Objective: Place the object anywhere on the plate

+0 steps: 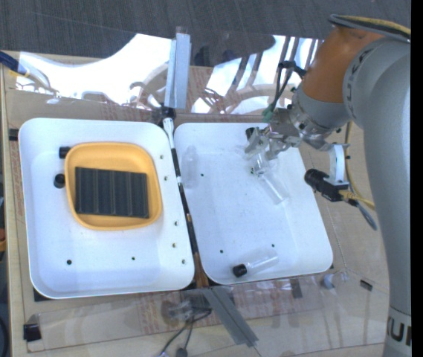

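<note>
A yellow plate (85,158) lies in the left bin (47,259), and a dark ribbed rectangular block (113,192) rests flat on it. In the right bin (226,222), a clear tube with a black cap (253,265) lies near the front edge. My gripper (259,155) hangs low over the far part of the right bin, well away from the tube and the plate. Nothing is visibly held in it. A faint clear item (274,190) lies just in front of the gripper; I cannot tell what it is.
A raised divider (181,199) separates the two bins. Two small black knobs (62,166) sit at the plate's left edge. Cables and a black fitting (323,183) hang off the wrist at the right bin's right rim. Shiny clutter lies behind the bins.
</note>
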Controlling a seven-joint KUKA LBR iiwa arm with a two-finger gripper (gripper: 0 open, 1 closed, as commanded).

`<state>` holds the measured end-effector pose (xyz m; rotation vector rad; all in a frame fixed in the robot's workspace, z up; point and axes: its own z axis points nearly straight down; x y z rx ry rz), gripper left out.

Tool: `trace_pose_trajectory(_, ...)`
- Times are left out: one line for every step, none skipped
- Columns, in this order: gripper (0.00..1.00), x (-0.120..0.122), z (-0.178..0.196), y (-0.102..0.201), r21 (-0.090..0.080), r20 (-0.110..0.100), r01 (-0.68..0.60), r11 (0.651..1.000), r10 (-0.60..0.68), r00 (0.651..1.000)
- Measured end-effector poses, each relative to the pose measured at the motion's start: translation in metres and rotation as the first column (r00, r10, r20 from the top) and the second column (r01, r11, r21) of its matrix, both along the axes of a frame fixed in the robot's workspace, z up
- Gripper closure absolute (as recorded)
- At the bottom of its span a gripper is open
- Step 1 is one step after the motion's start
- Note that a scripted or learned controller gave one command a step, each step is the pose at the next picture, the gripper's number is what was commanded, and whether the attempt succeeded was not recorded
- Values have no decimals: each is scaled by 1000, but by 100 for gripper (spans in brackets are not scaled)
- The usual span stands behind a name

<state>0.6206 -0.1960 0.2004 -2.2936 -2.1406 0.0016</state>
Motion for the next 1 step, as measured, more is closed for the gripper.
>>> trace_pose_trajectory(100,11,-1,44,1,-3,-134,991,134,991)
